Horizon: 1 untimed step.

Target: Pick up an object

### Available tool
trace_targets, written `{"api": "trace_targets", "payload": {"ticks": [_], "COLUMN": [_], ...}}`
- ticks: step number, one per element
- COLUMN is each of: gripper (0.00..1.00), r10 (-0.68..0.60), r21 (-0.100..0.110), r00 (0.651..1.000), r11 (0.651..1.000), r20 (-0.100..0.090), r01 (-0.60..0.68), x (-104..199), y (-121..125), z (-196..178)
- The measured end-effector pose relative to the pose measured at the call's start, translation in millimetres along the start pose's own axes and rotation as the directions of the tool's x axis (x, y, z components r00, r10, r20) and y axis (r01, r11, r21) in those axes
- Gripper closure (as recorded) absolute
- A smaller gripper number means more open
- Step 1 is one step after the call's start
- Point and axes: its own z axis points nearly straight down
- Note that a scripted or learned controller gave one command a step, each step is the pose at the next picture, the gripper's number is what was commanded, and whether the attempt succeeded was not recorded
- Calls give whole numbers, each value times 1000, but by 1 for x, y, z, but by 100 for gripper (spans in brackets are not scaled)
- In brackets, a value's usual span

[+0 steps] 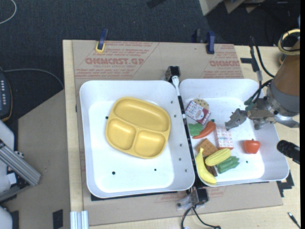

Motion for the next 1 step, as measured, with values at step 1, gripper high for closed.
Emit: {"api": "trace_targets", "payload": {"ticks": [1], "gripper": [0], "r10": [-3], "r21": [-13], "r00": [1000], "r11": [1000], "r20": [2], "r01": [3], "x": [0], "y": [3], "z": [-7]}}
